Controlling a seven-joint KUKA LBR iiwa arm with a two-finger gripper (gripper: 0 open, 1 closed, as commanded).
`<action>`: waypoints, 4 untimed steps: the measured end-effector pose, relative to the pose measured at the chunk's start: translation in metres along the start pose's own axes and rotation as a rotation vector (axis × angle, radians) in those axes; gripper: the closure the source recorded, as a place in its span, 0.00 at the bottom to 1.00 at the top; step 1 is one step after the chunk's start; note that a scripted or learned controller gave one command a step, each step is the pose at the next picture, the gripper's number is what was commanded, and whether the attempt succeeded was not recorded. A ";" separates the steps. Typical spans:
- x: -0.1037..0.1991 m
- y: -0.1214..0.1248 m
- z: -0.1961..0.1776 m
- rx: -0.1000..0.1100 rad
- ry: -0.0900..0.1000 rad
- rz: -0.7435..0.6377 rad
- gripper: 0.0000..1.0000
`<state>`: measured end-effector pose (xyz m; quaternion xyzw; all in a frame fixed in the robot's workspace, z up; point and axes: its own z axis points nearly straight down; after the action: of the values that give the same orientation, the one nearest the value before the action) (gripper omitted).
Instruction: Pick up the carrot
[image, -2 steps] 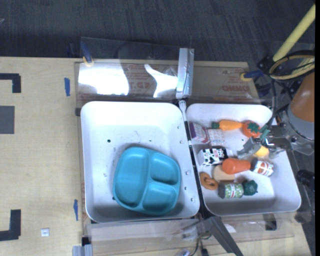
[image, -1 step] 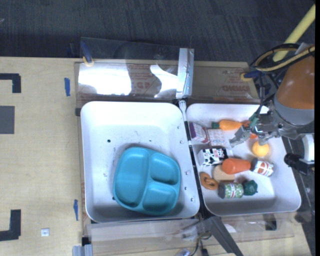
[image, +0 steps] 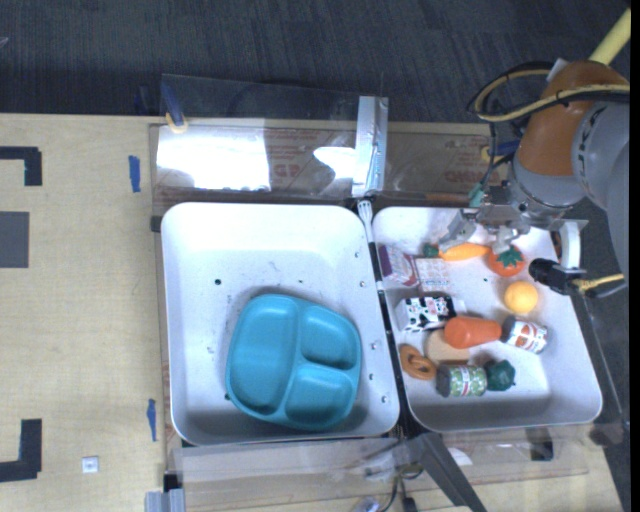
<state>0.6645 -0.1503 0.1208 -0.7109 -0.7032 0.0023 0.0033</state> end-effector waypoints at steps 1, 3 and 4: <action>-0.026 -0.010 0.035 -0.006 -0.002 -0.195 0.00; 0.015 -0.004 0.035 0.016 -0.007 -0.651 0.00; 0.019 0.000 0.022 -0.004 -0.012 -0.653 1.00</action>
<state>0.6650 -0.1315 0.0989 -0.4480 -0.8940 0.0036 -0.0017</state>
